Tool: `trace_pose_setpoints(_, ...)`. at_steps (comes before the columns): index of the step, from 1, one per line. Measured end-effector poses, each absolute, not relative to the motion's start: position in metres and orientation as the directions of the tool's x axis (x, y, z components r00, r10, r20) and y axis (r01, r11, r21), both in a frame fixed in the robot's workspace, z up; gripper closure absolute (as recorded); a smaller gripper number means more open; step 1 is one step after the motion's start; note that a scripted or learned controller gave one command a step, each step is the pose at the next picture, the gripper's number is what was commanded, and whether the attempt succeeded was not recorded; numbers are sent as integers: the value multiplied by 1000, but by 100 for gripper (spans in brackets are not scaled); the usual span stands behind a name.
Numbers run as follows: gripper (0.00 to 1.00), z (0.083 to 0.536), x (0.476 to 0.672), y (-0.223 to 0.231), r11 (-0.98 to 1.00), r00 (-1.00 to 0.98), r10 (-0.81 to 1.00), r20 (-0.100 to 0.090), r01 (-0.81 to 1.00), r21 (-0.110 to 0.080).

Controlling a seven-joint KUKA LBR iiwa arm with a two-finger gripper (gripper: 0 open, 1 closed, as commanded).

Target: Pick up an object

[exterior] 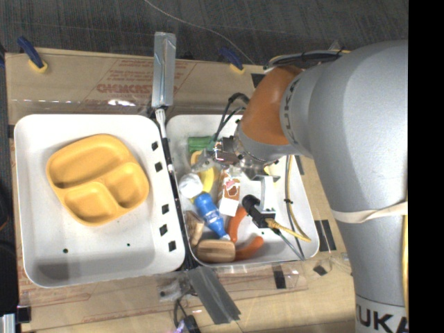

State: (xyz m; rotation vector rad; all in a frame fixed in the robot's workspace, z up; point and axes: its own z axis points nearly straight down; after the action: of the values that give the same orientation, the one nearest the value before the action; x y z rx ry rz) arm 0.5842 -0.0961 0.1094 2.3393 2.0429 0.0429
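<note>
- Gripper (229, 158) hangs over the far part of the right bin (305, 245), under the wrist; open or closed: can't tell, arm hides it.
- Nothing seen held yet.
- Candidates all in the right bin, packed tight: blue bottle (208, 212) mid-bin, green item (200, 144) at the far wall, yellow item (208, 179) just beside the bottle, orange-red piece (241, 222) and wooden block (215, 250) near edge.
- Yellow divided tray (97, 179) sits alone in the left bin (41, 255), well apart.
- Best bet IMO: go for the bottle, straddle its narrow width, drop straight down, avoid nudging neighbours.
- Risk: clutter blocks a clean close, or two things get pinched.
</note>
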Motion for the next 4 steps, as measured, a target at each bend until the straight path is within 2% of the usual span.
trace_pose_setpoints(1, 0, 109, 662, -130, -271, 271, 962, 4, 962, 31)
trace_pose_setpoints(2, 0, 109, 618, -131, -244, 244, 970, 2, 969, 36)
trace_pose_setpoints(3, 0, 110, 628, -101, -258, 258, 966, -1, 965, 38)
trace_pose_setpoints(4, 0, 109, 639, -96, -265, 265, 964, 5, 964, 28)
